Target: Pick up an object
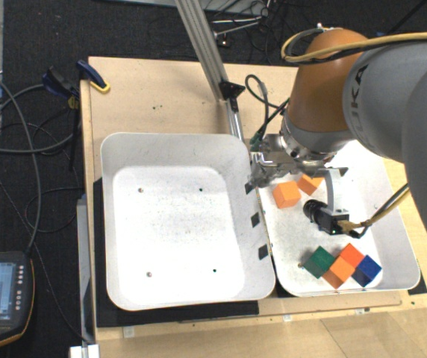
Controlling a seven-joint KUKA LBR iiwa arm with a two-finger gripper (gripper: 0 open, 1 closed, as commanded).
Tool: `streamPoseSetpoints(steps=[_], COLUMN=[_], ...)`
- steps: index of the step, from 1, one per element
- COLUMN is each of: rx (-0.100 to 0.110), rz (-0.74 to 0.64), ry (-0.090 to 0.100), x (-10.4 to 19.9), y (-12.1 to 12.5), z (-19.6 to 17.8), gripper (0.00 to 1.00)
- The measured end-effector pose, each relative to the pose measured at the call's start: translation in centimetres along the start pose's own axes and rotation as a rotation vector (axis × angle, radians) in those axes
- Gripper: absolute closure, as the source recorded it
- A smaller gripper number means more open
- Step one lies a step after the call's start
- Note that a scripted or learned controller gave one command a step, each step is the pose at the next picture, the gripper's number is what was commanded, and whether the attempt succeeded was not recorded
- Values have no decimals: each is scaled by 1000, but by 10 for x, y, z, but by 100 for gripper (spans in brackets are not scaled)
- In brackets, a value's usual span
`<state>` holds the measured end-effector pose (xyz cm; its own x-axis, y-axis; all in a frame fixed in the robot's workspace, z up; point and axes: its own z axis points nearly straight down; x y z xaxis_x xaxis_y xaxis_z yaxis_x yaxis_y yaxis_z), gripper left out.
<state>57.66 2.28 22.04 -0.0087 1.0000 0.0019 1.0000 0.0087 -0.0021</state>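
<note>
Landmark: right bin [400, 271]. Far left of it, off the bench, a handheld pendant [1, 298] with a lit screen lies on the dark floor; screen text too small to read. Left bin [124, 155] sits just beside the right bin, rims touching. A grey metal rail [202, 43] slants down toward the bins' shared top corner. Arm [393, 88] comes in over the right bin's top edge, orange band bulging above the wrist, wrist pointed down. Gripper [273, 171] hangs over the right bin's upper-left corner; cannot tell whether it grips anything. Orange block [287, 194] lies on the bin floor just beside the gripper, another orange block [310, 183] partly hidden under the wrist. Black camera unit [325, 216] dangles mid-bin. Near the bin's bottom rim: green block [319, 262], orange-red block [343, 265], blue block [367, 270], clustered and touching. Dark lettering on the grey arm shell, cut off, unreadable.
</note>
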Motion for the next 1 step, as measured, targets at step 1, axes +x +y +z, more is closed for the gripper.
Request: streamPoseSetpoints(steps=[1], rx=[0], rz=[-1], ry=[0], x=[60], y=[-18], z=[2], gripper=[100])
